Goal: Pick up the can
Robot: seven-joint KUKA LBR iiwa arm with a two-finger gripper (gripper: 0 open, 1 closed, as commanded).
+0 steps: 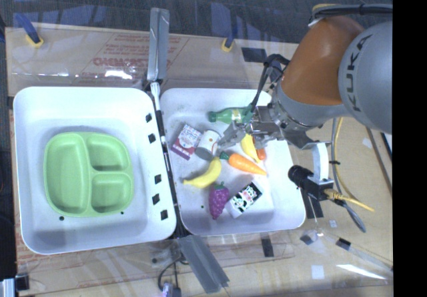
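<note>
The can (210,139), small and white with red print, lies in the right bin (287,212) near its middle left. My gripper (225,141) hangs low over the bin just to the right of the can, very close to it or touching it. The grey arm with its orange band (320,62) reaches in from the right and hides the bin's right rear part.
Around the can lie a purple-and-white packet (187,140), a green bottle (227,115), a banana (207,175), a carrot (245,163), a yellow item (248,146), purple grapes (218,201) and a small milk carton (245,197). The left bin (27,222) holds a green divided plate (88,173).
</note>
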